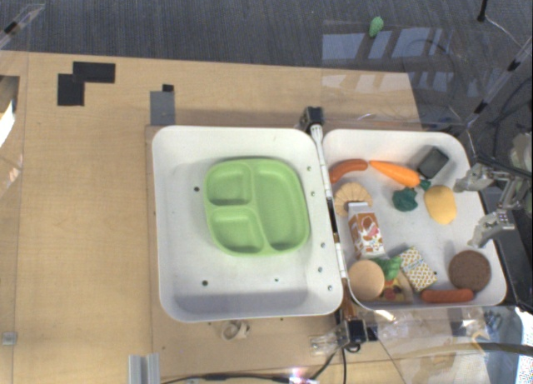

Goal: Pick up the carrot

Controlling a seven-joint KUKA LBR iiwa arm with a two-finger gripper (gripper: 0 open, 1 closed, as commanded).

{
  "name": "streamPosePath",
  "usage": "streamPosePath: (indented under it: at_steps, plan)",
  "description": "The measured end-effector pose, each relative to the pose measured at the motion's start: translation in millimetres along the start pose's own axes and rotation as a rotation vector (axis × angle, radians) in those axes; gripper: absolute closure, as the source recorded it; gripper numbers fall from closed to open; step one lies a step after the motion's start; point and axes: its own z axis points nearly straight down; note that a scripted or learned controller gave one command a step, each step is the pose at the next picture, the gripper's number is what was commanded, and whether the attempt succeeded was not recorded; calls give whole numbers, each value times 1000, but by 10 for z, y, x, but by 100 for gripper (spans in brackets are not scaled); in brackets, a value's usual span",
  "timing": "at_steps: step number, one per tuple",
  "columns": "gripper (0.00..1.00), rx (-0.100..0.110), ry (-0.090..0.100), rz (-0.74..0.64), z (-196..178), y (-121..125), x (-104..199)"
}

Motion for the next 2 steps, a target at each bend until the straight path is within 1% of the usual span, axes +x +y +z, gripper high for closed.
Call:
streamPosePath:
  at_steps: [1,2]
  plan:
    - [0,-4,10,-5,1232,-187,-253]
    - [0,2,-7,-99,1906,-218,-636]
